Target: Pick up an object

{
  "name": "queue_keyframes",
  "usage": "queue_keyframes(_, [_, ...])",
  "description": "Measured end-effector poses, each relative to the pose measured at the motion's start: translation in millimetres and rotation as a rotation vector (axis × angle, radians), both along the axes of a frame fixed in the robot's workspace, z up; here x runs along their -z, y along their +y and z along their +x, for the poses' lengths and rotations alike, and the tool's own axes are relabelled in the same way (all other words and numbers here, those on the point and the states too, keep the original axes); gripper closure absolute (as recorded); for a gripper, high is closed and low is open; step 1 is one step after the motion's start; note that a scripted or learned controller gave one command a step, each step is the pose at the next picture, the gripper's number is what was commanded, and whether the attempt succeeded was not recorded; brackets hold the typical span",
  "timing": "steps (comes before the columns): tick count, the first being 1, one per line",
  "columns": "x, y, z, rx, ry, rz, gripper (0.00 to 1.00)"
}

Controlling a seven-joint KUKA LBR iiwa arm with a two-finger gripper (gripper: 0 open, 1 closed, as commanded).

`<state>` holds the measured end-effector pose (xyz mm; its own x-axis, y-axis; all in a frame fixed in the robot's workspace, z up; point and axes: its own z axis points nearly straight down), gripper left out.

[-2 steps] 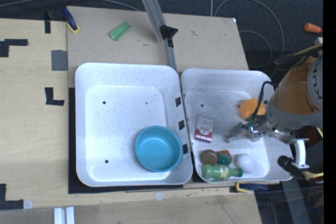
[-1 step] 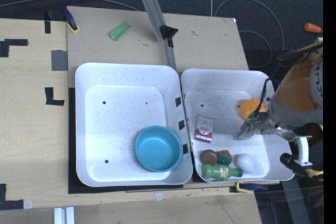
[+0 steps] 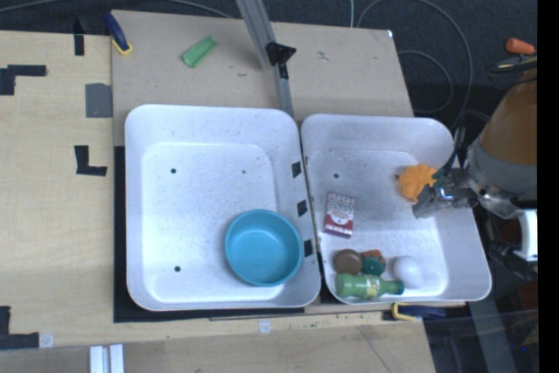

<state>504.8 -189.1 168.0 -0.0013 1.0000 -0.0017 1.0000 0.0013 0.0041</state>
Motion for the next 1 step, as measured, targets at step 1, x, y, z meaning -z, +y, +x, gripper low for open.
queue_keyframes(1, [-46.3, 5.7, -5.0, -0.001, 0.001, 0.0, 1.0])
